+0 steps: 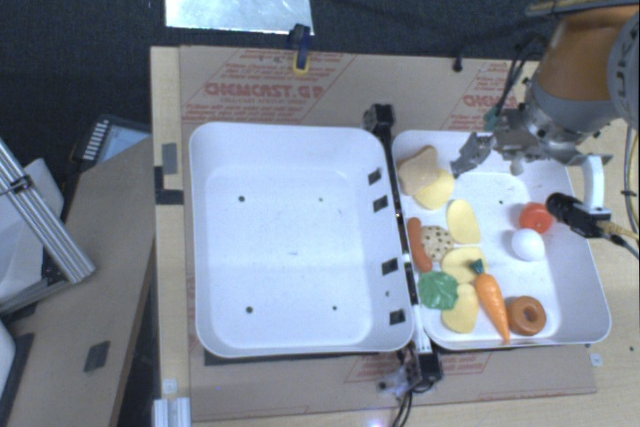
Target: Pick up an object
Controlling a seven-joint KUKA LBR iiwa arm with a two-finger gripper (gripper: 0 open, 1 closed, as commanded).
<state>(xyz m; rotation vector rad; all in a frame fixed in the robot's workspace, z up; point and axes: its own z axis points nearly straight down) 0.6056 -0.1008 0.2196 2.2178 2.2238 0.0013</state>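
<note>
Camera view: red "CHEMCAST GP" print on board (pixel 262 89) behind 2 bins; gripper (pixel 470 155) grip state indiscernible above right bin (pixel 590 300)

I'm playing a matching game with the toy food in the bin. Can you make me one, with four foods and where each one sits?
Foods
1. carrot
2. donut
3. white egg
4. tomato

Places
A. just above the white egg, towards the arm
B. right bin's near right corner, beside the carrot's tip
C. just below the red tomato
D. lying slanted between the green leafy piece and the donut

Pairs: 1-D, 2-B, 3-C, 4-A
</note>
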